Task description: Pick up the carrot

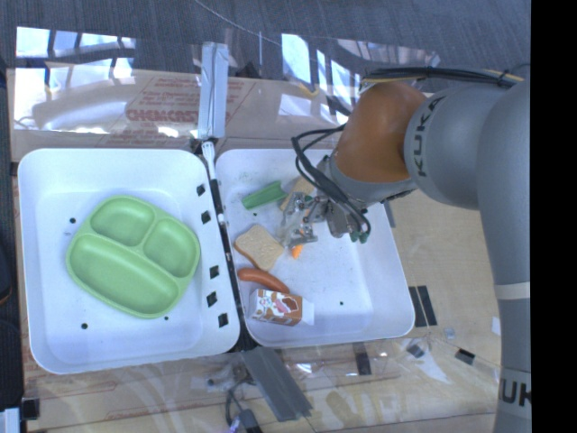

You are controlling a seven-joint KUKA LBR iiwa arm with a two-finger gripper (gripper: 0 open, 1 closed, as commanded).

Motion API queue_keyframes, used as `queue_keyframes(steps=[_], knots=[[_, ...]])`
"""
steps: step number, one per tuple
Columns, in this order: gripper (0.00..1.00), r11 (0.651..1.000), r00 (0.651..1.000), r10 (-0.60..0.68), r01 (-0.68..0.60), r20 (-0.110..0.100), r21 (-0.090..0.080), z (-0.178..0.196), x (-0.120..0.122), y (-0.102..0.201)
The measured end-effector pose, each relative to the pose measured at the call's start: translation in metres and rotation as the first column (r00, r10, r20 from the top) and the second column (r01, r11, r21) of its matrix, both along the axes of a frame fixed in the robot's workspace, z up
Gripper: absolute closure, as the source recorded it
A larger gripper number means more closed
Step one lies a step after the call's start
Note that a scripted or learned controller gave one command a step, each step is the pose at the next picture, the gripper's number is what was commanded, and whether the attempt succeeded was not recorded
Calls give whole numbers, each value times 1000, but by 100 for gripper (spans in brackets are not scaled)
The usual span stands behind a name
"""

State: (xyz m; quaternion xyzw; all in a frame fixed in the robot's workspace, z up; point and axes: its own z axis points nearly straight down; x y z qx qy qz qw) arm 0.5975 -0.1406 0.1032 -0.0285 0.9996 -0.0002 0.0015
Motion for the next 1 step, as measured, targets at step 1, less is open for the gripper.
queue_keyframes(steps=[1], knots=[[100,931,931,-365,365,3,3,92,5,56]])
